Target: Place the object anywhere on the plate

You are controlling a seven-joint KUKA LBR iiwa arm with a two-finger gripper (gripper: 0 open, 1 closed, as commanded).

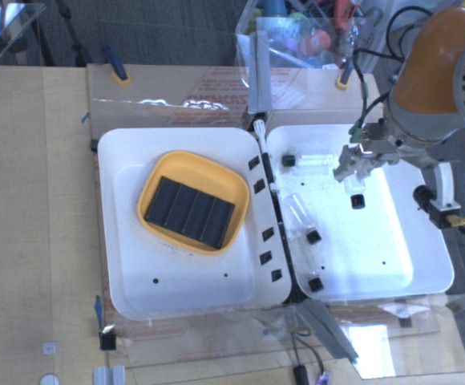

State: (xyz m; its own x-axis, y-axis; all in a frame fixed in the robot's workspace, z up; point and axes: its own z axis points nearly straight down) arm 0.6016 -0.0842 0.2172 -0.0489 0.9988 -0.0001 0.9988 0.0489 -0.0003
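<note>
A yellow square plate (214,168) sits in the left bin (128,287), and a black ridged slab (191,211) lies flat across its middle. My gripper (349,168) hangs over the upper part of the right bin (425,271), far to the right of the plate. Just below its tip a small black block (357,201) rests on the bin floor, apart from the gripper. Nothing shows between the gripper's tips.
Also in the right bin are two clear tubes with black caps, one near the top left (306,160) and one lower down (303,219), plus a black piece (315,283) at the front edge. A ridge with black clips (266,215) divides the bins. A clear box of toys (313,6) stands behind.
</note>
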